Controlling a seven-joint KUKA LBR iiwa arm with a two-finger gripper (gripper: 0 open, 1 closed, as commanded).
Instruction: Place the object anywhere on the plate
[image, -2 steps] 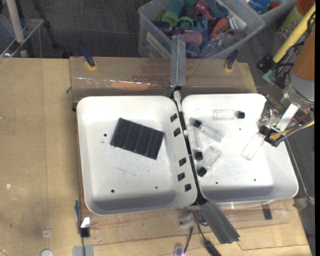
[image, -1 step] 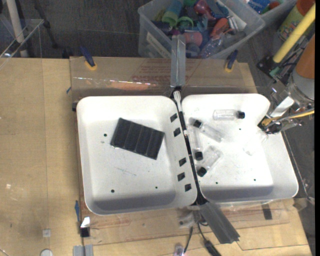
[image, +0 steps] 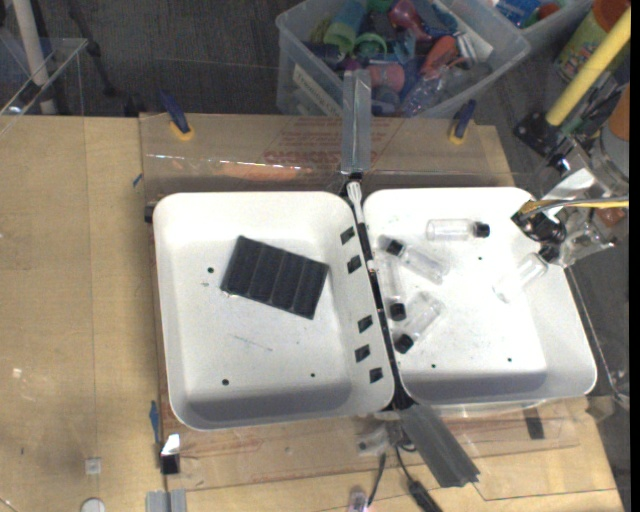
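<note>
The task's things, small clear plastic vials with black caps (image: 452, 230), lie scattered in the right shallow white bin (image: 560, 350). One lies crosswise at 12 o'clock with its cap pointing to 3 o'clock. A second vial (image: 420, 265) lies slantwise at 10 o'clock, and a third (image: 420, 314) sits at 8 o'clock, close to the central ridge (image: 372, 300) that parts the two bins. None of them is on the target, a dark ribbed rectangular plate (image: 275, 277), which lies tilted just off centre in the left white bin (image: 190, 390), well apart from every vial. The gripper (image: 548, 252) hangs at the right bin's 2 o'clock rim, and I cannot tell whether it is clenched or released. A pale, glassy shape just below it is too washed out to name. The step in hand looks like the pick, so nothing has been carried over yet. To do it well, I would choose the 12 o'clock vial, which lies alone with free floor around it. I would come down squarely across its short axis, since a smooth round body will probably roll or squirt out of a skewed pinch. The lift must clear the ridge before crossing toward 9 o'clock, and the release should be low over the plate's middle, so that the ribs stop the vial rolling off onto the bin floor. The wooden desk (image: 60, 300) carries both bins.
</note>
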